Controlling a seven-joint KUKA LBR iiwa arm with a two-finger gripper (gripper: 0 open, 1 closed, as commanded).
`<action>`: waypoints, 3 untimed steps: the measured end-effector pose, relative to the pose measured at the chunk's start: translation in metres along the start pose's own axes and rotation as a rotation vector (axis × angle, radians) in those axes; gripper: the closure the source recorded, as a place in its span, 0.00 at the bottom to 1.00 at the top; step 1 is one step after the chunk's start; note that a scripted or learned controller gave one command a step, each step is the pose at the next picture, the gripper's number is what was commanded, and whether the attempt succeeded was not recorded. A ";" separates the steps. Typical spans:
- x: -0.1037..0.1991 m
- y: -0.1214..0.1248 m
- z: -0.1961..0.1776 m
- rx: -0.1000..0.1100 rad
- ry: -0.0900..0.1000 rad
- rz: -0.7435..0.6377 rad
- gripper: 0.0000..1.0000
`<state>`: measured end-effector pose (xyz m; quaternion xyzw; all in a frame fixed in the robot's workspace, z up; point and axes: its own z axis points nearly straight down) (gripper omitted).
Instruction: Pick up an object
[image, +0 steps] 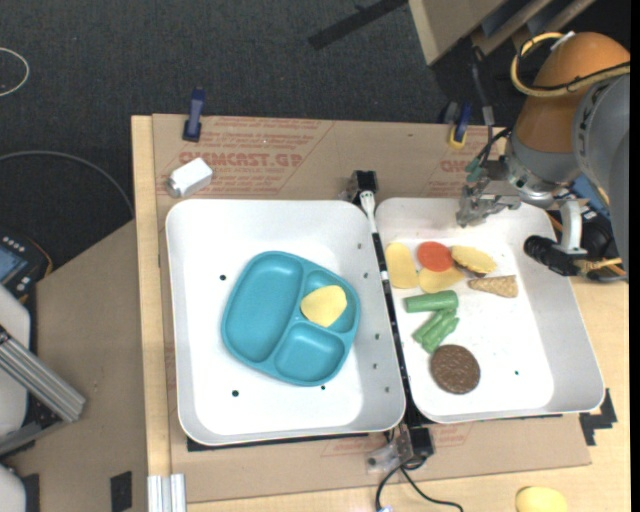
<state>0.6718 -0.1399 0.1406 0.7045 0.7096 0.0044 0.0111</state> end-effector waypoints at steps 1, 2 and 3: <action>-0.068 -0.007 0.058 0.019 0.006 0.011 1.00; -0.066 -0.006 0.045 0.015 0.005 0.007 1.00; -0.066 -0.005 0.034 0.011 0.003 0.007 1.00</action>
